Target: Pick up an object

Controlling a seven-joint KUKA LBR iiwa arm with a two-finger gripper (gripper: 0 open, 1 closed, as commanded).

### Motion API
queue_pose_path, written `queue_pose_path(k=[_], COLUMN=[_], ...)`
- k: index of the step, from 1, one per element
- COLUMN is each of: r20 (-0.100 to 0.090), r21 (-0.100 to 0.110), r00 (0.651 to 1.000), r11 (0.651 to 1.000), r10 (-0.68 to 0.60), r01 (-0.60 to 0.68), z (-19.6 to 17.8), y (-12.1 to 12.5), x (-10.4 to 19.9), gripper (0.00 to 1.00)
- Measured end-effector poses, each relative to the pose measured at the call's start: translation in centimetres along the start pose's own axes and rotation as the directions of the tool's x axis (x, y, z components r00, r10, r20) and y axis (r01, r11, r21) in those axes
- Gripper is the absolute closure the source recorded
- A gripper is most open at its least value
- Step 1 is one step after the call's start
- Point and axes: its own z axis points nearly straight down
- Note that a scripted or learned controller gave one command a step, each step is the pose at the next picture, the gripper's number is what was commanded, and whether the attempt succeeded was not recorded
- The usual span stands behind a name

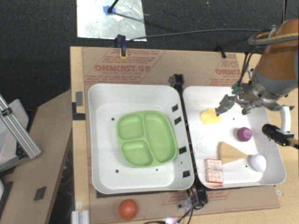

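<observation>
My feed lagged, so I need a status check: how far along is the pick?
Nothing looks picked yet. The hand is low in the right bin, beside the yellow object, which lies on the bin floor. Grasping and lifting remain. The purple object and white ball also lie there.

- The divided tray (146, 138) lies in the left bin (100, 125).
- The right bin (196, 125) holds a lemon (210, 116) at the back, a small round fruit (244, 134) right of it, and a wedge (230, 153), egg (256, 162) and carton (214, 171) in front.
- A ball (127, 209) sits on the desk (154, 62) before the left bin.
</observation>
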Motion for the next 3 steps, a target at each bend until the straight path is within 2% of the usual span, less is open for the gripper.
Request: queue_pose_path(k=[1, 3], r20=[0.001, 0.001], r21=[-0.012, -0.007], r00=[1.0, 1.0], r11=[1.0, 1.0], r10=[-0.002, 0.0], r01=[0.002, 0.0], z=[-0.6, 8.8], y=[0.2, 1.5], x=[0.0, 0.5], gripper=[0.0, 0.0])
